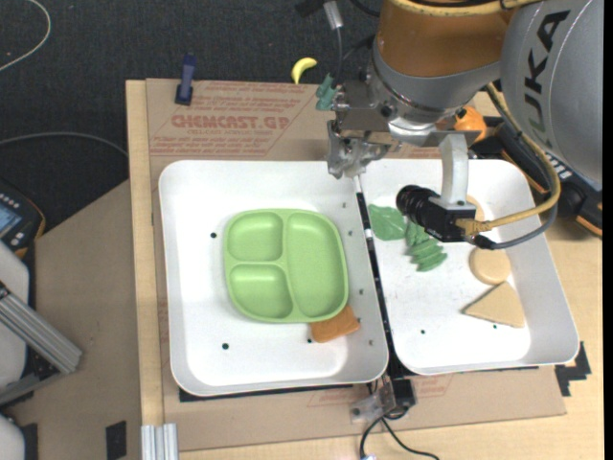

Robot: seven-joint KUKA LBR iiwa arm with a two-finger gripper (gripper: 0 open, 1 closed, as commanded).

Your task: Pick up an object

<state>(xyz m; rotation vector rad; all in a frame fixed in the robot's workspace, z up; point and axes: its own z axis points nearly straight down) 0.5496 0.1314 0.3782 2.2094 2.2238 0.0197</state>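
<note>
My gripper point(347, 164) hangs over the far end of the ridge where the two white bins meet, above the back edge of the left bin point(182, 257). Nothing shows between its tips. In the left bin lies a green divided plate point(285, 264), with a small orange piece point(335, 329) tucked at its near right corner. The right bin point(460, 353) holds a green leafy piece point(387, 222) and a second green piece point(425, 254) near its left wall. A round tan disc point(489, 267) and a tan wedge point(498, 305) sit toward its right side.
Both bins rest on a cardboard sheet point(230, 118). A blue clip point(185, 81) stands at its back left, and a small yellow object point(304, 67) lies behind it. The big grey and orange arm point(450, 36) overhangs the back of the right bin.
</note>
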